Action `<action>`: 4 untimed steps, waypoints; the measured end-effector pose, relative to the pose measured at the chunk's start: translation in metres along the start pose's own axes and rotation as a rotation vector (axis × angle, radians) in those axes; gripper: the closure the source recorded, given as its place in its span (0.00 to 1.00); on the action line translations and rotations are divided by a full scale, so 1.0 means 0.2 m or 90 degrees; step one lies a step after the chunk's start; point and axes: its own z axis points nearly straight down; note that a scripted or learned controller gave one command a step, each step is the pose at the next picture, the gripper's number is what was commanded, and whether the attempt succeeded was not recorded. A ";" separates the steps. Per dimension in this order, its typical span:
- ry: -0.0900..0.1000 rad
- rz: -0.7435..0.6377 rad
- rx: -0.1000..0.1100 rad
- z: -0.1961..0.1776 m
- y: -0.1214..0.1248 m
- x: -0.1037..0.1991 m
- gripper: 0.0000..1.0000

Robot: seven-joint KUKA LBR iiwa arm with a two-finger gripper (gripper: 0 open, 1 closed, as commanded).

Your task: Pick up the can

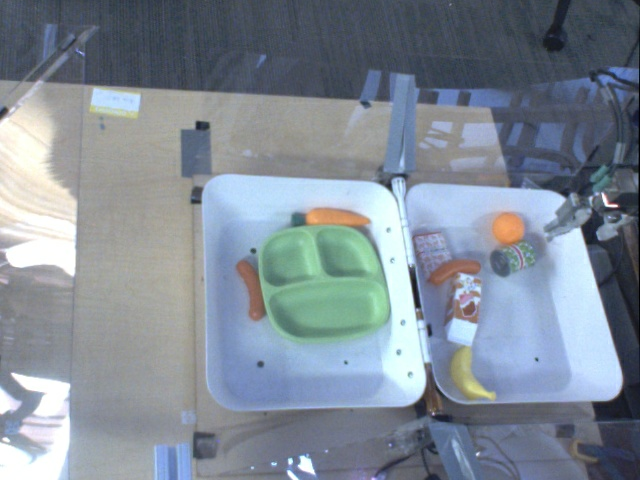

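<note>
The can (514,258) lies on its side in the right bin (560,368), dark with a green and white label, just below an orange ball (509,228). My gripper (572,215) hovers over the right bin's upper right corner, to the right of the can and slightly above it in the picture, clear of it. A grey tip of it points down-left toward the can. Nothing shows in its grasp.
The right bin also holds a sausage (454,270), a red packet (431,247), a small carton (464,307) and a banana (467,376). The left bin (300,378) bears a green divided plate (325,283), a carrot (338,217) and another sausage (251,288).
</note>
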 end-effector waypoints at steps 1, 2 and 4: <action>0.001 0.013 0.002 0.78 -0.22 -0.01 0.00; 0.001 0.183 -0.004 0.96 0.09 0.49 0.00; 0.000 0.172 -0.005 0.95 -0.11 0.56 0.00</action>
